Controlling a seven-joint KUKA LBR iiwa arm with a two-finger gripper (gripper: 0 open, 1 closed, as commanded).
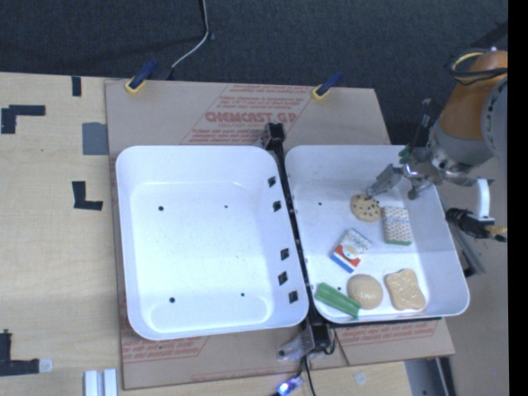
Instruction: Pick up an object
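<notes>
The right bin (330, 165) holds a round brown cookie (365, 208), a grey-green speckled sponge block (397, 225), a small red, white and blue carton (351, 249), a tan round bun (365, 290), a tan slice-shaped piece (405, 289) and a green bar (337, 299). My gripper (398, 181) hangs over the bin's upper right part, just up and right of the cookie. Its two fingers are spread apart and nothing lies between them.
The left bin (198, 238) stands beside the right one, joined along a black hinge strip (282, 221). Both rest on a cardboard sheet (239, 110) held by blue and yellow clamps. A black cable (198, 23) runs at the back.
</notes>
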